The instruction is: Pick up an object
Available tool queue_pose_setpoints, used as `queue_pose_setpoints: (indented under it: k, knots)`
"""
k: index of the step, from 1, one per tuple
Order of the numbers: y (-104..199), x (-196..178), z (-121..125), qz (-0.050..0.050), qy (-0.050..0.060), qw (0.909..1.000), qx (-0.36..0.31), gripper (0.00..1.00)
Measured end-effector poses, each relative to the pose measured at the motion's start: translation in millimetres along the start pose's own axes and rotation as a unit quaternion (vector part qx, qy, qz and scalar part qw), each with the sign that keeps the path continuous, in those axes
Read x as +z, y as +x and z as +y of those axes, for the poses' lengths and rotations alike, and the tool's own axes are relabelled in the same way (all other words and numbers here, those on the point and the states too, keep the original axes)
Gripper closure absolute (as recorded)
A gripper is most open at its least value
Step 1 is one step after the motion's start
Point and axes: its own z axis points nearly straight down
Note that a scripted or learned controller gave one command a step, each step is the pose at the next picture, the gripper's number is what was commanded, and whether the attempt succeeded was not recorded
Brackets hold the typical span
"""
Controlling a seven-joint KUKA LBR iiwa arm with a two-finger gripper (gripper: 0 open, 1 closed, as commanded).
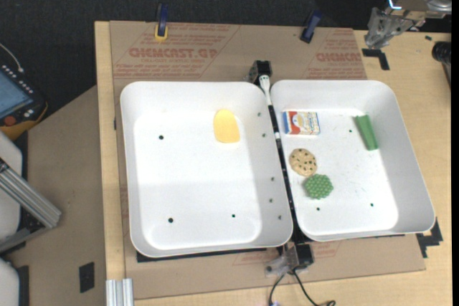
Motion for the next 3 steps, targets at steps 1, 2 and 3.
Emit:
queue_pose_setpoints:
  k: [1,2,3]
  knots:
    - [-66.7,50.2,-65.9,0.0,0.007,0.9999,0.007,1.0]
    - [-24.0,4.9,1.3,-0.001,-0.002,1.0,0.001,1.0]
    - [-81.7,39.4,-53.3,0.0,0.006,1.0,0.007,1.0]
